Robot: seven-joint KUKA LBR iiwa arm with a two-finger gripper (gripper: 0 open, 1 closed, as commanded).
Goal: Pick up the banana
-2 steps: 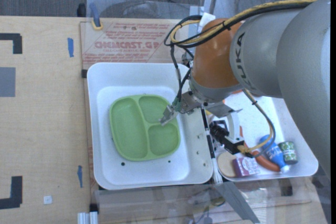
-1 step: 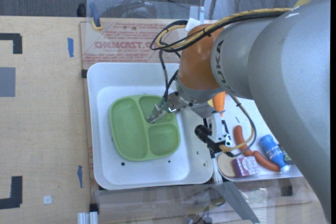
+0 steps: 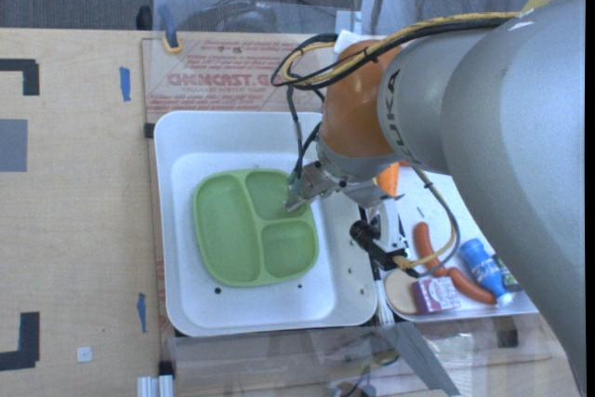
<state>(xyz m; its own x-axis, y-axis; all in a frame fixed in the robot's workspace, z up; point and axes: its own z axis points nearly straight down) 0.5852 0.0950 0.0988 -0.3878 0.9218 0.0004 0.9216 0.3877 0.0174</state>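
Nearest the camera, in the right shallow white bin (image 3: 465, 311), a small purple box (image 3: 435, 295) lies against a flat tan disc (image 3: 402, 290), with a red sausage (image 3: 469, 285) just beside it, a second red sausage (image 3: 424, 242) and a blue labelled can (image 3: 483, 263) a little farther back. The grey arm (image 3: 502, 116) covers much of this bin, and where the banana lies cannot be told. In the left white bin (image 3: 177, 200) rests a green three-compartment plastic plate (image 3: 242, 242). The gripper (image 3: 299, 196) is low over the plate's right side, near the dividing ridges; whether it is open or closed cannot be told. Farther back on the pale wooden tabletop (image 3: 74, 200) lies a brown board with red lettering (image 3: 223, 74).
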